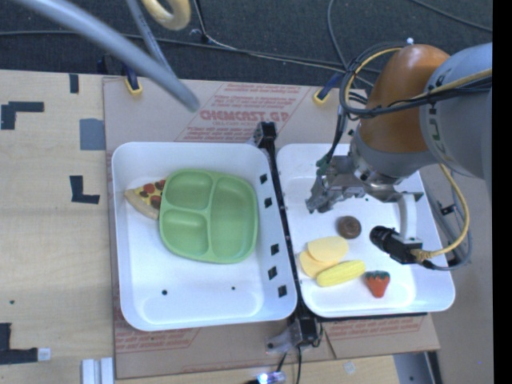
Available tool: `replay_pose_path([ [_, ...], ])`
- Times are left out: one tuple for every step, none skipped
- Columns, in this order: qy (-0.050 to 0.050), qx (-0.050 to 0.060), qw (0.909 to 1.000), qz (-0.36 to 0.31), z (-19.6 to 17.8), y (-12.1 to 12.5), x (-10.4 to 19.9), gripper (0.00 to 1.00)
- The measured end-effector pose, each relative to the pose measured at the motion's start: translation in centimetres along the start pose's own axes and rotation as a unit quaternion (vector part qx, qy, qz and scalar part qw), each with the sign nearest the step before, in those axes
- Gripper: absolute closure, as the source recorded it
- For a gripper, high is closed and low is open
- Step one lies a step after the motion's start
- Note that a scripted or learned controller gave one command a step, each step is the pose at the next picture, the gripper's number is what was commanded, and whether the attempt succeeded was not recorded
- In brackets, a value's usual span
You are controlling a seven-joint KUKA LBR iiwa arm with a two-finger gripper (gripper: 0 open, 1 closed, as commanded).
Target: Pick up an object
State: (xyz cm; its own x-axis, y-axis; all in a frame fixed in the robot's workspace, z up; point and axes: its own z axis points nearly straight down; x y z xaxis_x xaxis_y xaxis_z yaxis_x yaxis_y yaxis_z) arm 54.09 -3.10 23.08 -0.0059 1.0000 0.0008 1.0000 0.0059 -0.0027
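My gripper (320, 198) hangs over the right bin (298, 163), near its left middle, with nothing visibly between its dark fingers. Just to its right lies a brown round cookie (348, 227). Toward the front of that bin sit a pale yellow chip-like slice (326, 250), a yellow corn cob (340, 274) and a red strawberry (378, 282). In the left bin (192, 306) a green divided plate (210, 214) rests beside a pizza slice (144, 198) that pokes out at its left.
A black divider (272, 214) runs between the two bins. The arm's orange band (404, 98) and grey body loom over the right bin's back right. A black cable fitting (396, 244) hangs by the right rim.
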Motion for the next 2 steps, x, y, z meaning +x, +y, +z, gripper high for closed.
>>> replay_pose_path([
  [0.000,0.000,1.0000,0.000,0.8,-0.5,4.7,1.00],
  [0.000,0.001,1.0000,0.000,1.9,-0.3,9.9,1.00],
])
